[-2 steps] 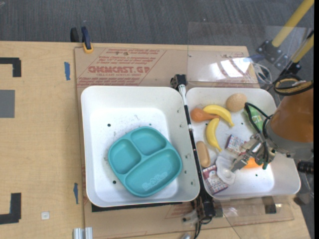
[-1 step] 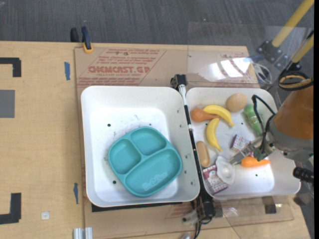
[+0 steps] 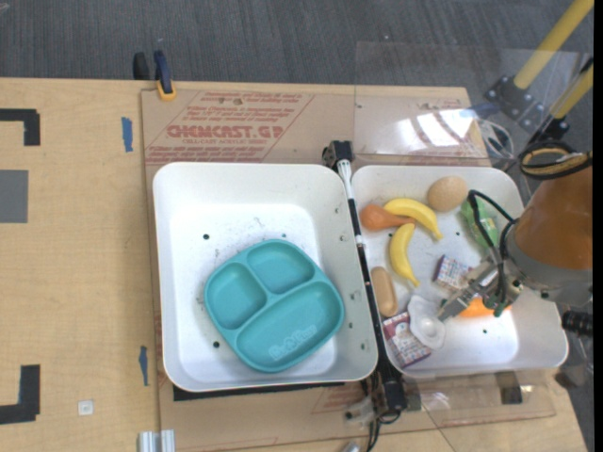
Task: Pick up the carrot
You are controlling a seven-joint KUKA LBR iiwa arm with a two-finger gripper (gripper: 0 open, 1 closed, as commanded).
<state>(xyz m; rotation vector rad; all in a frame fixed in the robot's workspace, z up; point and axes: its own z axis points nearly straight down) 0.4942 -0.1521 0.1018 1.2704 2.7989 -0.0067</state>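
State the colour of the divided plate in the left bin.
Teal, seen in the camera view: the three-compartment plastic plate.

A teal tray (image 3: 273, 304) lies in the left bin (image 3: 179, 252); in the right bin (image 3: 542, 342), two bananas (image 3: 407, 234) lie centre-right of frame, a potato (image 3: 448, 193) above them

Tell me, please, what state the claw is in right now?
Claw: low in the right white bin, at a small orange carrot-like piece; open or closed cannot be told.
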